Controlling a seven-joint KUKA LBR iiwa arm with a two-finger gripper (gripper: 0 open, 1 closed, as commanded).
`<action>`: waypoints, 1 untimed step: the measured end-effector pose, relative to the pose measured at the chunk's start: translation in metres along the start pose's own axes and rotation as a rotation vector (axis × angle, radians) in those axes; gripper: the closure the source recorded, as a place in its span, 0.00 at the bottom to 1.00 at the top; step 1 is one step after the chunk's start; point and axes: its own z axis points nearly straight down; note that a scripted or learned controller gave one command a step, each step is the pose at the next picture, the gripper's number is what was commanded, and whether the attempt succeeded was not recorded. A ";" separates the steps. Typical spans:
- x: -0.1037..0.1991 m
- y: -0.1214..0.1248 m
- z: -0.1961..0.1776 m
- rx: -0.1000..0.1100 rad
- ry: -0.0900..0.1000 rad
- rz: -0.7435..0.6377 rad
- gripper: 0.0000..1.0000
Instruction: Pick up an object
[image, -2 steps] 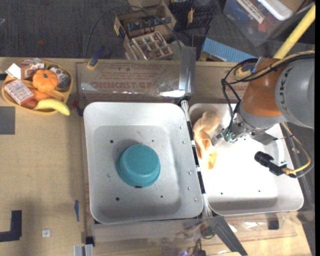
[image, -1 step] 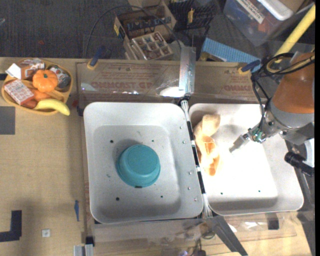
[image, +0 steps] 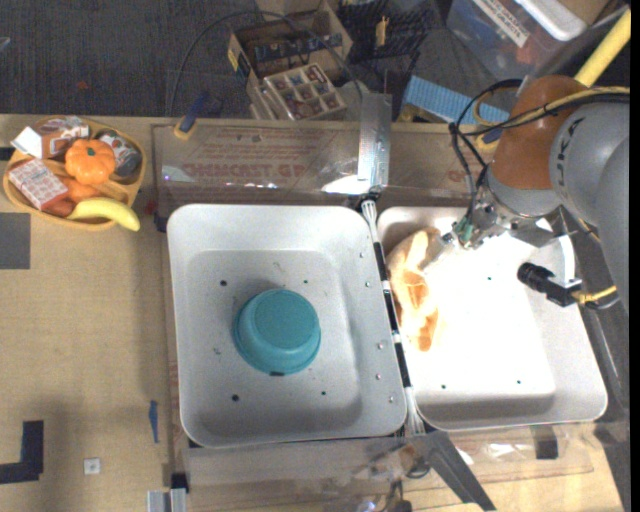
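Gripper (image: 466, 232) low over right bin (image: 520, 400), near its back left corner; finger state impossible to tell (too small, blurred). Orange cloth (image: 412, 288) bunched against that bin's left wall, just beside gripper. Teal bowl (image: 279, 331) upside down in left bin (image: 200, 400).

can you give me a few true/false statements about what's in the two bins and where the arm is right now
1. A teal bowl sits upside down in the left bin. True.
2. The orange and cream cloth lies in the left bin. False: it lies in the right bin, against its left wall.
3. The gripper is over the right bin's upper part. True.
4. The basket of toy food stands inside a bin. False: it stands on the bench, left of both bins.
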 end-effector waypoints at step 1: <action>0.038 -0.024 -0.043 -0.004 0.001 -0.024 0.00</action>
